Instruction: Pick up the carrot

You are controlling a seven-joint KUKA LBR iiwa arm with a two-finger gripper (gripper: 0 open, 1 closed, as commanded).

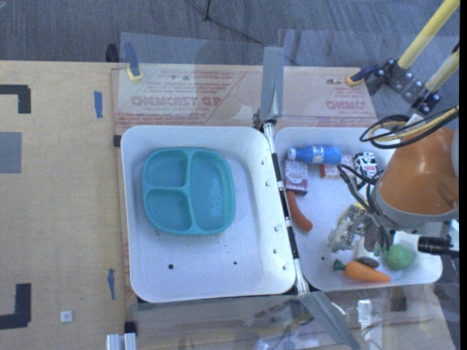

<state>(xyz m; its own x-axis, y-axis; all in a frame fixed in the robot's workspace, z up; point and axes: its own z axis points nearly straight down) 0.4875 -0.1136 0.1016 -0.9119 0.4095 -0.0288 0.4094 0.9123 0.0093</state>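
Note:
The carrot (pixel 367 271) is orange with a small green stub at its left end. It lies flat near the front edge of the right bin (pixel 321 265). My gripper (pixel 361 238) hangs just behind and above it, under the orange wrist band. The gripper is open with nothing between its fingers, and it is not touching the carrot.
A green ball (pixel 400 257) sits right beside the carrot. An orange-red sausage (pixel 299 216), a red packet (pixel 295 175), a blue bottle (pixel 315 154) and a black-and-white item (pixel 366 163) also lie in the right bin. A teal divided plate (pixel 188 191) rests in the left bin (pixel 219 268).

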